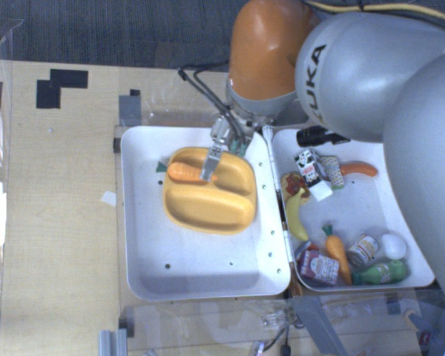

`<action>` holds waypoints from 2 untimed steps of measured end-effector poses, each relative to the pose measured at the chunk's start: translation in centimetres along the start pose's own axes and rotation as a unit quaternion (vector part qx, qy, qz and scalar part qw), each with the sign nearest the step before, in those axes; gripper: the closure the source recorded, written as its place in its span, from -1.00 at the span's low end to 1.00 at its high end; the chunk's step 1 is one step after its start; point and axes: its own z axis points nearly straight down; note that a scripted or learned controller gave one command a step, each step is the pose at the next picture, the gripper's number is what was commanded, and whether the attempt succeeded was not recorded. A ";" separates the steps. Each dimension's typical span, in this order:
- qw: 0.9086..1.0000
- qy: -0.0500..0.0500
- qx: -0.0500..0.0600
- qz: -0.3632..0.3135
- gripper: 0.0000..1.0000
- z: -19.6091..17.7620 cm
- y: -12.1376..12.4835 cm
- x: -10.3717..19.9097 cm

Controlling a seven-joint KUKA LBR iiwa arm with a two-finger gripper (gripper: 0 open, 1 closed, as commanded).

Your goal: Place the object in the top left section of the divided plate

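Currently: carrot [182, 172] lies in plate's [211, 210] top-left section, just left of our gripper [210, 165]. Finger spread: we cannot tell. We advise lifting straight up, so nothing drags carrot out.

Lighting is bright & even, apparently from overhead: the two white bins [144, 221] look near blown-out w/ little surface detail, and soft shadows sit inside their walls, esp. along the lower edge of the left one. Broad soft glare shows on the grey arm [378, 73] and its orange band [267, 47] at upper right, plus a pale sheen on a clear panel at far left. Pic is low-res & slightly soft overall; small items in the right bin blur together.
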 end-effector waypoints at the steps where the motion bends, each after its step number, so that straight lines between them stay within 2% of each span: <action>1: 0.999 0.000 0.000 0.050 -1.00 0.8 -5.1 -1.3; 2: 0.998 0.000 0.001 0.058 -1.00 2.8 -11.5 -1.8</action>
